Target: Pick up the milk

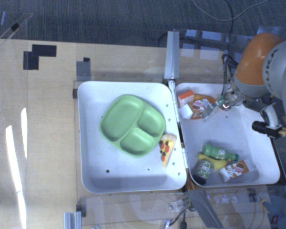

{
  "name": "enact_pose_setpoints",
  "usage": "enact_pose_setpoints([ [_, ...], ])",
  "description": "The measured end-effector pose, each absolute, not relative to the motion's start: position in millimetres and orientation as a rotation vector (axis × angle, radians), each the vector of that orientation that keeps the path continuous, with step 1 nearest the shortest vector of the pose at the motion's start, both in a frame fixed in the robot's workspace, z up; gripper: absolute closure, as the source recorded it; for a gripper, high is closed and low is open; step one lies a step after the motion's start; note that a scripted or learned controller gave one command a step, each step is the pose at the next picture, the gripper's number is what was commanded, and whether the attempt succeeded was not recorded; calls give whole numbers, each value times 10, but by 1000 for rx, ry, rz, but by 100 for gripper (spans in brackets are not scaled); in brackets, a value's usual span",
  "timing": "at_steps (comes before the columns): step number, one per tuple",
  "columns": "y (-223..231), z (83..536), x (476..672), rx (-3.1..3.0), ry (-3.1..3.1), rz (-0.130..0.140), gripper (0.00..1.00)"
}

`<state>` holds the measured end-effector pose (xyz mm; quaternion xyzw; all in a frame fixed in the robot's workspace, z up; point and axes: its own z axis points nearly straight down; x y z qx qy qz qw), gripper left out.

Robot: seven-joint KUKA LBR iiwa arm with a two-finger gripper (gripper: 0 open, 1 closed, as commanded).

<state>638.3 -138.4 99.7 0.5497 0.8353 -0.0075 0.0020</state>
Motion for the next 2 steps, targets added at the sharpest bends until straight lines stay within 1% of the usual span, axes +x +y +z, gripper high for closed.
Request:
enact_pose_setpoints([
  [1,-1471,986,6592,1556,2768,-55,0],
  [2,-1035,1082,6430,1408,2811,-18,0],
])
